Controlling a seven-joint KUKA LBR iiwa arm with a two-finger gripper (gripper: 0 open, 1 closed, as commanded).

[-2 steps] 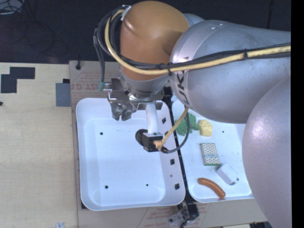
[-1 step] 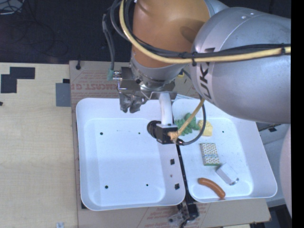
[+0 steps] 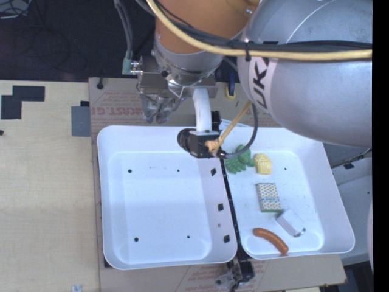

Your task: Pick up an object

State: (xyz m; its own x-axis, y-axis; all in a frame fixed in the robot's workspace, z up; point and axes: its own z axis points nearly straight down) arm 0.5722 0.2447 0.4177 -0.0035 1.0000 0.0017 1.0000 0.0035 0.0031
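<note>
tool [image 3: 157, 108] past far rim of left shallow white bin [image 3: 159, 207], state (apart or together) impossible to tell. advisable: shift right, descend crosswise over orange sausage-shaped toy [image 3: 270, 240], alone at near side of right bin [image 3: 311, 187].

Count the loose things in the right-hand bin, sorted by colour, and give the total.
Green: 1, leafy toy
Yellow: 1, corn piece
Pale speckled: 1, flat block
Grey: 1, small block
Orange: 1, sausage
Total: 5

Left white bin [image 3: 158, 205] touching right white bin [image 3: 313, 184], both on red-printed cardboard sheet [image 3: 115, 107], pale wooden bench [image 3: 42, 193], black stepped patch [image 3: 21, 99], grey square [image 3: 79, 120] beside cardboard, cables [image 3: 24, 5] beyond.
</note>
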